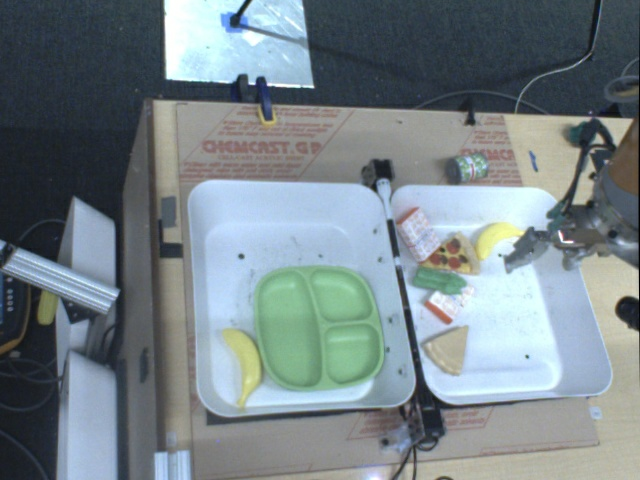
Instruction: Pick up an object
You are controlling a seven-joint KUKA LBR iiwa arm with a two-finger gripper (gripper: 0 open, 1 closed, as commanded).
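Over the right bin (575, 363), the end effector (524, 253) hovers just beside a yellow banana (497, 238). Whether it is apart or together, I cannot tell. Nothing is in its grip.

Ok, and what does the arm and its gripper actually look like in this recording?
The arm enters at the right edge: grey metallic body, with a patch of orange on its upper part near the frame edge. Dark cables loop along its upper side. The gripper is grey metal, slim and pointed, over the right bin. Finer markings are too small to read.
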